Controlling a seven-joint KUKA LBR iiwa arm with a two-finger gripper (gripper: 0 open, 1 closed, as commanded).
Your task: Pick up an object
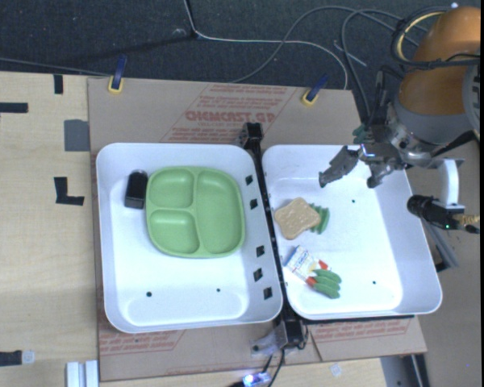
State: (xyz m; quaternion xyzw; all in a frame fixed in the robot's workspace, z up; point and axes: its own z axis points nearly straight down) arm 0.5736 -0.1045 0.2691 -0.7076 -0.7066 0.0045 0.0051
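Both white bins [113, 240] look like smooth moulded plastic with a faint sheen; the green divided plate [196, 212] is matt plastic. Under them lies a brown corrugated cardboard sheet [226, 111] — dull, printed in red — on a pale wood-grain bench [32, 256]. The sandwich toy [297, 218] seems soft, perhaps foam or rubber. The gripper [354, 170] shows dark metal, the arm's orange band [448, 35] glossy.
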